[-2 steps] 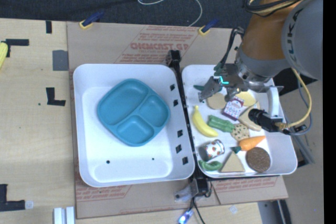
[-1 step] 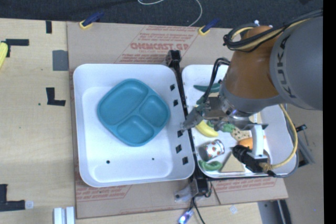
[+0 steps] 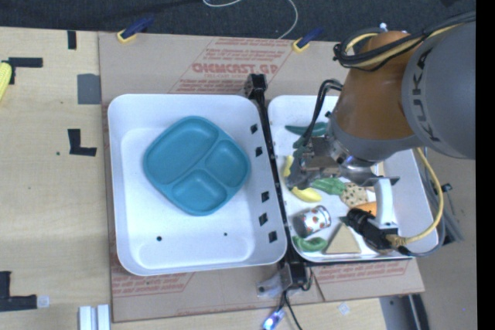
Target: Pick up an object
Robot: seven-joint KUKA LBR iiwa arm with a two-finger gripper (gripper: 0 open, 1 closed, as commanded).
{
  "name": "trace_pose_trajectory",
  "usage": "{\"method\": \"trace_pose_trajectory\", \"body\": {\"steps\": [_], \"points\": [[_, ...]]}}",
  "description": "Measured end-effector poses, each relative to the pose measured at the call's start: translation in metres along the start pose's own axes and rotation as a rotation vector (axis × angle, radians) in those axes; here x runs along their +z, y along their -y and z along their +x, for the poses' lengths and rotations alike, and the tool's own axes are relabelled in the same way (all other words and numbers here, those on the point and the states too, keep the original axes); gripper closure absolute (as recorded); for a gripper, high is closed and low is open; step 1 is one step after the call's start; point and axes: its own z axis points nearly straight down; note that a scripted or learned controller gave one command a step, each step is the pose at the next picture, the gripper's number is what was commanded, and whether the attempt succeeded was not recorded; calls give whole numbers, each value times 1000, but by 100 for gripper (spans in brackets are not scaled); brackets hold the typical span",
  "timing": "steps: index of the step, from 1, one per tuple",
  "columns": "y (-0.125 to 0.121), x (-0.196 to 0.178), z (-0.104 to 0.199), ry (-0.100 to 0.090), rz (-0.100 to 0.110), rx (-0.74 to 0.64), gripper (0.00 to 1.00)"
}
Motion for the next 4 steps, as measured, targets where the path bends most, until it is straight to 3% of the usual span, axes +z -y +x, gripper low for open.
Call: {"method": "trace_pose_trajectory", "body": {"steps": [1, 3, 4], "points": [[10, -93, 46, -2, -11, -5, 100], [10, -180, 89, -1, -8, -3, 100], [10, -249, 28, 1, -10, 5, 100]]}}
